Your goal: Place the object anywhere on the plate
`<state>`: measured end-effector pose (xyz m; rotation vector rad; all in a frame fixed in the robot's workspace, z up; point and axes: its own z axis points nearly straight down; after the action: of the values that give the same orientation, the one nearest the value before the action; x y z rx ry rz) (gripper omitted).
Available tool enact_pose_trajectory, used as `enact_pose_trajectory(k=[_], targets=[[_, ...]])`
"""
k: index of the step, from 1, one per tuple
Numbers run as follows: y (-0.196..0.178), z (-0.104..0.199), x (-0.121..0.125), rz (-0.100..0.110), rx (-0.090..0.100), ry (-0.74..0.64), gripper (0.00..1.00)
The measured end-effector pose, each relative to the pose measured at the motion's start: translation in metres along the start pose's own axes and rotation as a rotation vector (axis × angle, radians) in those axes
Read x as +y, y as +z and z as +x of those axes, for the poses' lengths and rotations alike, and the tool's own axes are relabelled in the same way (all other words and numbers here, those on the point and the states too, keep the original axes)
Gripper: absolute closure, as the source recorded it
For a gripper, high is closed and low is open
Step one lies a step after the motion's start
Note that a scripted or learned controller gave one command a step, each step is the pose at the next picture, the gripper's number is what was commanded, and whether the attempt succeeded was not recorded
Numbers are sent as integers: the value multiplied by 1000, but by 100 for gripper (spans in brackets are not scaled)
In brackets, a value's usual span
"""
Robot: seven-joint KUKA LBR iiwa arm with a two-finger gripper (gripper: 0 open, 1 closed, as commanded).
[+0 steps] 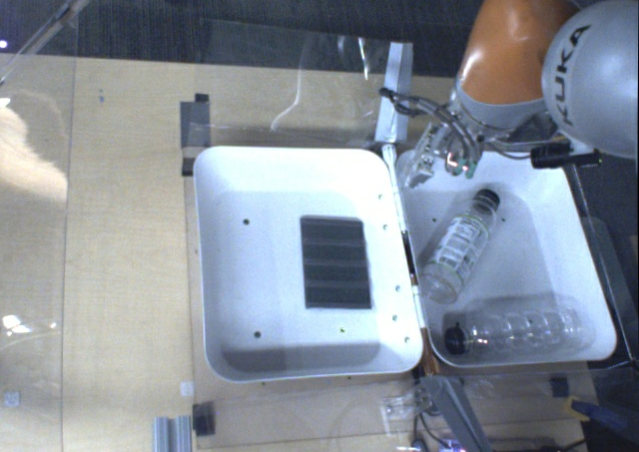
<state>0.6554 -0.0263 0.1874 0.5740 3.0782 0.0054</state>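
Closest to us is the arm, its orange band and grey shell rising at the upper right. Below it the gripper hangs over the far left corner of the right bin, close to the wall shared with the left bin. The gripper is small and cluttered with glints, so we cannot tell whether it is spread or pressed together.

Two clear bottles lie in the right bin. One bottle lies slantwise, its dark cap toward the far side and just beside the gripper, its base toward the left wall; we cannot tell whether cap and gripper touch. A second bottle lies on its side along the near wall, dark cap pointing left. The two bottles lie near each other at the near left corner, and we cannot tell whether they touch.

In the left bin, a dark ribbed plate lies flat near the middle, well apart from both bottles and from the gripper. Both bins rest on a pale wooden bench.
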Motion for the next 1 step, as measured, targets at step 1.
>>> enact_pose_trajectory(k=[1], targets=[[0, 25, 81, -2, 0, -238, 100]])
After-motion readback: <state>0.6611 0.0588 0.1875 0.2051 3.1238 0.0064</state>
